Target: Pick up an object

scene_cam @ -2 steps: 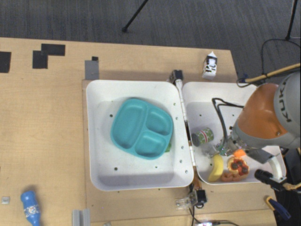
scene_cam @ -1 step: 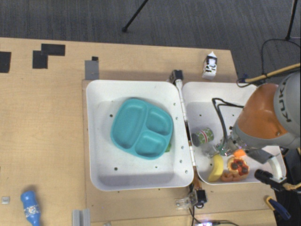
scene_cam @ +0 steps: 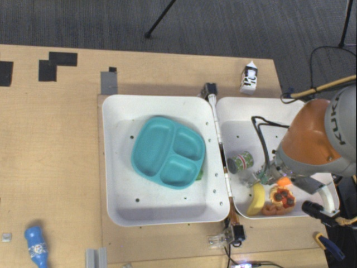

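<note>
On my screen the left bin point(scene_cam: 114, 166) holds a teal divided plate point(scene_cam: 169, 151). The right bin point(scene_cam: 237, 127) holds a small can point(scene_cam: 241, 161) and a banana point(scene_cam: 256, 199), long axis roughly upright, beside the arm point(scene_cam: 312, 138). I cannot tell how the fingers stand.

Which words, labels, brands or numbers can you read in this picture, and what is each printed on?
"KU": black letters on the grey robot arm, cut off at the picture's edge.
Small white bottle with dark markings on the bench: too blurred to read.
Small green-labelled can in the right bin: too small to read.
</note>
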`<action>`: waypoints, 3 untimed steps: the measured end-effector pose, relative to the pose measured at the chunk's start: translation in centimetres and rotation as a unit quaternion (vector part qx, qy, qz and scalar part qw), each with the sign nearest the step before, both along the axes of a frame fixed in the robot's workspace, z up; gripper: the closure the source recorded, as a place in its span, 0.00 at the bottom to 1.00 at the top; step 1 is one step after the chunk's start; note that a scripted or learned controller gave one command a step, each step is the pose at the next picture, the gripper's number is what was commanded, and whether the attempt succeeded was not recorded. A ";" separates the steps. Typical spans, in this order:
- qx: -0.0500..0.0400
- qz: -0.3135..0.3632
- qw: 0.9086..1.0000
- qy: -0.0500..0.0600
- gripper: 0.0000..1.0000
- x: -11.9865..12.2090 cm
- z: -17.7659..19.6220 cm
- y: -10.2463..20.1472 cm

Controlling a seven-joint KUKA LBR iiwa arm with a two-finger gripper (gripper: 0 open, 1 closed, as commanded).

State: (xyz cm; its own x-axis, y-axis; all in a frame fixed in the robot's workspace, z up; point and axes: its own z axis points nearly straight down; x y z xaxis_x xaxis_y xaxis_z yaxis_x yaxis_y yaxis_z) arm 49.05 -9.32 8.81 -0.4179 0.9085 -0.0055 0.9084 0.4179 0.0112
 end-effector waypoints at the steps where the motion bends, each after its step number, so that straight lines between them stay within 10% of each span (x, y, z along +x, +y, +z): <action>1: 0.000 0.000 1.000 0.000 0.00 0.0 0.0 0.0; 3: 0.000 0.000 1.000 0.000 0.00 0.0 0.0 0.0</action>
State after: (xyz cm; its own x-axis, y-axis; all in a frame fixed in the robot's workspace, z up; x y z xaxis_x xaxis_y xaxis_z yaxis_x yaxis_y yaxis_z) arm 49.05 -9.32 8.80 -0.4179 0.9085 -0.0055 0.9084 0.4179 0.0111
